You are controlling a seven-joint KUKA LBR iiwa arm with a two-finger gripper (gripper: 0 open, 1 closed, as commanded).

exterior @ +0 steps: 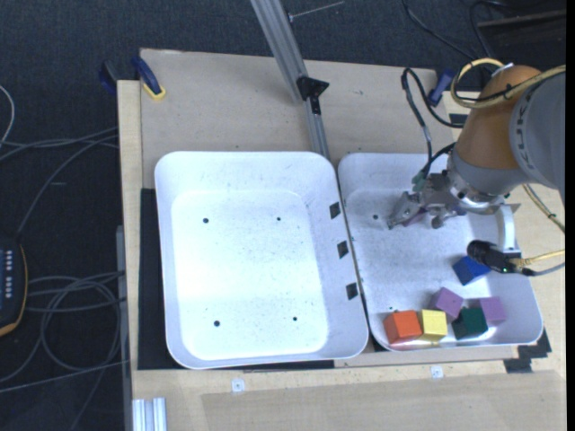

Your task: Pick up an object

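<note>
Several small blocks lie in the right bin (pixel 377 268). A blue block (pixel 469 269) sits alone near the right wall. Along the front wall are an orange block (pixel 404 326), a yellow block (pixel 434 323), a dark green block (pixel 469 323) and two purple blocks (pixel 448 301) (pixel 491 310). My gripper (pixel 416 218) hangs over the back middle of this bin, above bare floor. Its fingers are spread open with nothing between them. It is behind and to the left of the blue block.
The left bin (pixel 180 241) stands beside the right one, with black clips (pixel 341 248) along the shared wall. A slanted metal bar (pixel 286 48) crosses the bench at the back. Cables (pixel 422 106) trail behind the arm's orange band (pixel 490 128).
</note>
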